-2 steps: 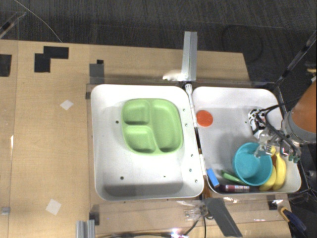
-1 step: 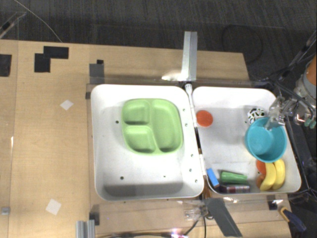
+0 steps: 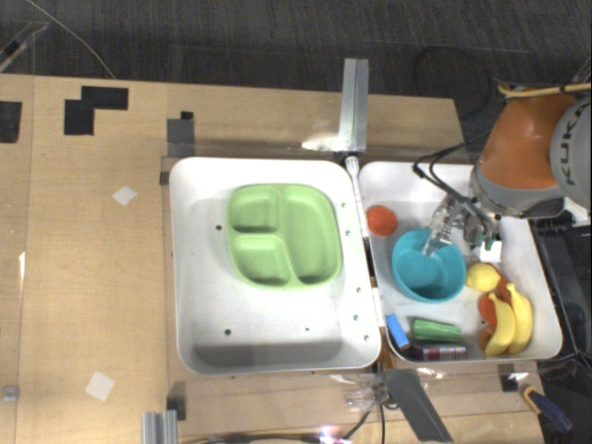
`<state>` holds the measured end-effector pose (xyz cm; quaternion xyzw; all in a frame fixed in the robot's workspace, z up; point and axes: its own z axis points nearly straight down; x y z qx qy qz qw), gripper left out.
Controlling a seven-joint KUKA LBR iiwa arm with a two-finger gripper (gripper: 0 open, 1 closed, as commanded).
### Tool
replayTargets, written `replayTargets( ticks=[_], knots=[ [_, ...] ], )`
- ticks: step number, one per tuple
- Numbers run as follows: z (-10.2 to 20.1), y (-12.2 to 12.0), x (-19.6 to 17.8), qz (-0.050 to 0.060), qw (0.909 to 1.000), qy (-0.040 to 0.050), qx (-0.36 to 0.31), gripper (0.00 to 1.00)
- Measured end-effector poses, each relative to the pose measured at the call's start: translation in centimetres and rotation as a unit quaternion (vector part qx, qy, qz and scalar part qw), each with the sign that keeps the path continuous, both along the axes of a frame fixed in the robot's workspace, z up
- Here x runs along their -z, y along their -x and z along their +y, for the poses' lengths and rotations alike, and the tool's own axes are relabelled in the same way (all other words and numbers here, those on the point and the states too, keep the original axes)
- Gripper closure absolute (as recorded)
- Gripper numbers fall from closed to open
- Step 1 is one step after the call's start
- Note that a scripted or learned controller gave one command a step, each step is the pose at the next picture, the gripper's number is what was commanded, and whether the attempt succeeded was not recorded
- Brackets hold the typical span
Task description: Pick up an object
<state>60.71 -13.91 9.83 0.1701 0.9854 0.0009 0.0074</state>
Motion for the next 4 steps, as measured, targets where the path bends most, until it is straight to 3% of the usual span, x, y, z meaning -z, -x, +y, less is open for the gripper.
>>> replayTargets(
  ticks=[1, 2, 3, 4],
  knots=[
    [0.6, -2.5, -8.8, 0.0, 0.9949, -0.0008, 0.101, 1.0],
    [0.6, -2.4, -8.6, 0.002, 0.9949, -0.0008, 0.101, 0.0],
    [-3.2, -2.2, 0.5, -0.001, 0.9926, -0.0007, 0.121, 0.0],
    [-3.2, -3.5, 0.8, 0.0, 0.9904, -0.0013, 0.139, 0.0]
  ],
)
